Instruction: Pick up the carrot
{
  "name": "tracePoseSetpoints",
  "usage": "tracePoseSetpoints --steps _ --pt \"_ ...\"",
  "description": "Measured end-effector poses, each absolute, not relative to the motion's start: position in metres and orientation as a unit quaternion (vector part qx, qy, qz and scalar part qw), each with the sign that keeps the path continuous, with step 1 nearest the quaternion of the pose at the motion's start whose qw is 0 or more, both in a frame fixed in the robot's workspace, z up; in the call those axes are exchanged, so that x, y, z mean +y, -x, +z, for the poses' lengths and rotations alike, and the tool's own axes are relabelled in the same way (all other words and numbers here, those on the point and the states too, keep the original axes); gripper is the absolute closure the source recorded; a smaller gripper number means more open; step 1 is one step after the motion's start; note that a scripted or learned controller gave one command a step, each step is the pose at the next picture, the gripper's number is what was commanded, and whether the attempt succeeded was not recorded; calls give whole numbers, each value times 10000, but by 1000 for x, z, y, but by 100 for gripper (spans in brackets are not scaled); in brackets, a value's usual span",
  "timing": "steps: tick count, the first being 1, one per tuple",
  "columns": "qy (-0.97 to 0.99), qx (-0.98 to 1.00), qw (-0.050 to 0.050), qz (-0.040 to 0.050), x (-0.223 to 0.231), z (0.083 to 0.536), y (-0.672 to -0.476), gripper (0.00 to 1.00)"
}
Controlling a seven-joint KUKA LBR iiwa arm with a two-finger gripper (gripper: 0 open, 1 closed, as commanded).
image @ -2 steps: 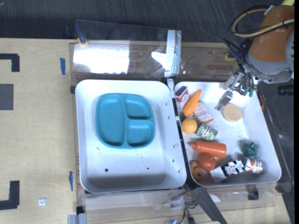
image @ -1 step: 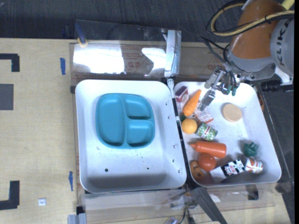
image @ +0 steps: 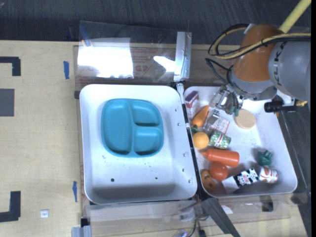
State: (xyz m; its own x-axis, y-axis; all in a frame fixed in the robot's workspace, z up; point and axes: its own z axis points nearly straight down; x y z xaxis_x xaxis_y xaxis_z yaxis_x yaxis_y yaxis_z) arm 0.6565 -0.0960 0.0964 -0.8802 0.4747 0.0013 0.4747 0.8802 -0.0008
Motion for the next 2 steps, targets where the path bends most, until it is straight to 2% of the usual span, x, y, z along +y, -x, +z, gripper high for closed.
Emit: tracePoseSetpoints --steps 1,2 --pt "3639 -9314 -50 -14 -86 188 -630 0" --pt "3535 -9354 47 12 -93 92 -640 0"
